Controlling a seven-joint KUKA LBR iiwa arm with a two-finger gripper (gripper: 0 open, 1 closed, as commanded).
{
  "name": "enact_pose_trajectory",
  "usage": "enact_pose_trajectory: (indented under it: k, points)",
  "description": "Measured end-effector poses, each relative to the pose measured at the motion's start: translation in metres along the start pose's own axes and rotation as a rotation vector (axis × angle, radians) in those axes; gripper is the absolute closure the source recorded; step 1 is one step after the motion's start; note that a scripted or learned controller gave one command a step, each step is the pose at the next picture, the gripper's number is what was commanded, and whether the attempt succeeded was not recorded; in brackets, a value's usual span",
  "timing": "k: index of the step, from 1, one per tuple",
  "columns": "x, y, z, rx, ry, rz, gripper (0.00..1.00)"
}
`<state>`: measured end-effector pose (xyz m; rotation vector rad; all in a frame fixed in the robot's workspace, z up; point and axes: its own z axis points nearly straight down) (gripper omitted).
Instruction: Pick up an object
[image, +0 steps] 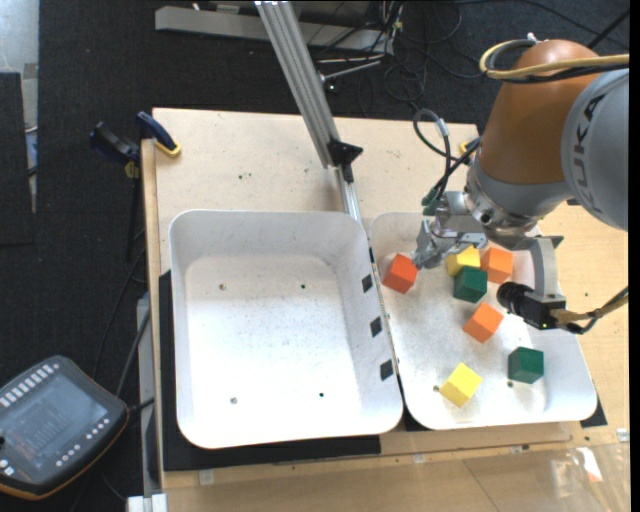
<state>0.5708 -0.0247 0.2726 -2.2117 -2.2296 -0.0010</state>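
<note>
Approach step of a pick, grasp not yet made. Gripper (432, 250) low over the far left part of the right bin (560, 405), just beside an orange-red cube (401, 272) lying near the bin's left wall; nothing visibly between the fingers, and their spread too small and shadowed to judge. Likely target: that orange-red cube, apart from the rest and so the easiest to take.

Next move, by judgement: shift toward the cube, straddle it squarely, close, lift straight.

Nearby: a tight cluster under the wrist of yellow cube (462, 261), green cube (470, 284) and orange cube (497, 264); farther forward, a second orange cube (484, 322), a dark green cube (525, 365) and a yellow cube at the front (460, 384).

Obstacles: bin wall close on the cube's left, cluster close on the right. Left bin (200, 240) alongside.
</note>
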Motion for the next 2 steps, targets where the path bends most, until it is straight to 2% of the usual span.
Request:
enact_pose_trajectory:
  k: [2]
  points:
    - [0.088, -0.010, 0.012, 0.001, 0.000, 0.000, 1.00]
